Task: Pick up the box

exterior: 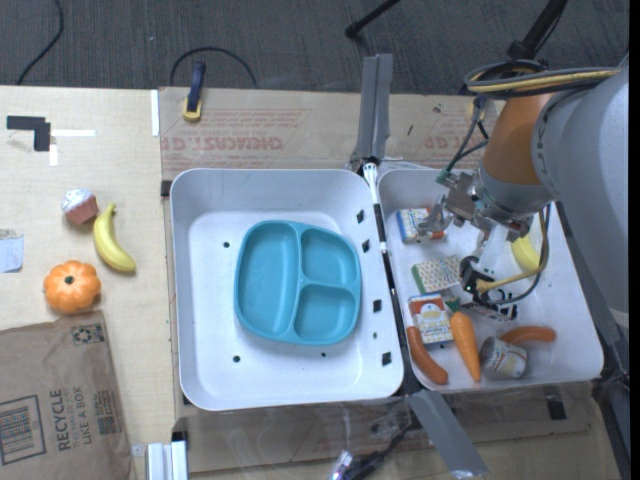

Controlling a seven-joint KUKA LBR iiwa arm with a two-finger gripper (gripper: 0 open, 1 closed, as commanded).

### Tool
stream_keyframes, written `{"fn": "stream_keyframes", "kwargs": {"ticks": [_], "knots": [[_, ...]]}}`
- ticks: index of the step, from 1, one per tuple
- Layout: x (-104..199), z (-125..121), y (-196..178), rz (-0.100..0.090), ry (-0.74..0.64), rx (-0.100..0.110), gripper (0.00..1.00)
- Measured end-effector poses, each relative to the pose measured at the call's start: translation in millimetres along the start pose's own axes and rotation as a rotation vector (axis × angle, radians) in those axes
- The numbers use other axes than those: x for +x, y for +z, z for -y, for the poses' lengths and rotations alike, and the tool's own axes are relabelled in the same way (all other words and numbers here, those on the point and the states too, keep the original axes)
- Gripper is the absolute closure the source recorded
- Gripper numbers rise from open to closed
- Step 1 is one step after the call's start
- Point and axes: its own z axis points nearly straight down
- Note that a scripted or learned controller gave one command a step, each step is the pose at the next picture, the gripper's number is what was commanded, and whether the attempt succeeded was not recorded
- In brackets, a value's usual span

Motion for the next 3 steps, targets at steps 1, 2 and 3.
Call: {"fn": "stream_keyframes", "kwargs": {"ticks": [1,2,3], "knots": [[11.9,-45.8,-0.1,-0.001,0.048,0.0,0.0],[19.5,-42.3,-0.1,0.002,0.056,-0.001,0.0],[20.9,-41.3,-0.2,0.003,0.066,-0.001,0.0]]}}
